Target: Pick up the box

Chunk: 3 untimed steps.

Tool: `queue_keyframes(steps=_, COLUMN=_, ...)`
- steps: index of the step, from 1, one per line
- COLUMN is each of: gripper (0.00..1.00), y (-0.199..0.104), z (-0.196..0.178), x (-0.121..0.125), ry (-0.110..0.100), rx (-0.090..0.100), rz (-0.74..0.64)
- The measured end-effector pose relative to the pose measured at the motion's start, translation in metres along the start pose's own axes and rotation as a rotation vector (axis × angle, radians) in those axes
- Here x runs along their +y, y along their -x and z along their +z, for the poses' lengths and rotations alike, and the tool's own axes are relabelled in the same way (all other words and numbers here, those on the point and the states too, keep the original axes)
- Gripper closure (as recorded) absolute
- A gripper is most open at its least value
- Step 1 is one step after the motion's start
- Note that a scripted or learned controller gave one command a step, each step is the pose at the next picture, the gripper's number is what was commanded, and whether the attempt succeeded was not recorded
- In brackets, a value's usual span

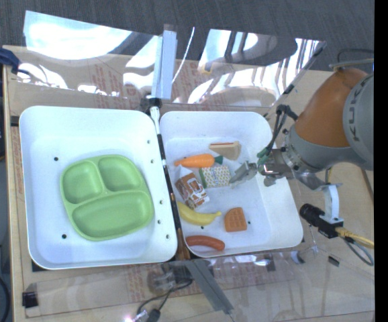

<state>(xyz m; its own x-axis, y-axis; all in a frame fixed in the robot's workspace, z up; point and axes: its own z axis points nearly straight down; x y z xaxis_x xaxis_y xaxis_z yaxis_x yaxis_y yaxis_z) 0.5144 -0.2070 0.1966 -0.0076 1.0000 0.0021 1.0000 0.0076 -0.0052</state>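
The box (215,176) lies in the right bin (278,217), beside the carrot (195,160). The tool (242,174) sits just right of it, seemingly touching; its grip I cannot tell. Approach step: next, close squarely on the box.

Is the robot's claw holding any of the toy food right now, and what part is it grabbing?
Nothing is held. The claw hangs in the right bin, its tips beside the box, with nothing between them.

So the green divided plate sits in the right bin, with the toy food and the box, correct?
Not quite. The camera view shows the green divided plate in the left bin; the toy food and the box lie in the right bin.
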Motion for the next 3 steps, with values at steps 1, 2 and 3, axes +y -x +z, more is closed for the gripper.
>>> queue_keyframes(steps=1, gripper=0.0, y=-0.018, z=0.106, x=0.045, ry=-0.001, rx=-0.002, rz=-0.046)
queue_keyframes(steps=2, gripper=0.0, y=-0.012, z=0.104, x=0.086, ry=0.005, rx=-0.002, rz=-0.143)
queue_keyframes(steps=3, gripper=1.0, y=-0.013, z=0.093, x=0.086, ry=0.006, rx=-0.002, rz=-0.146)
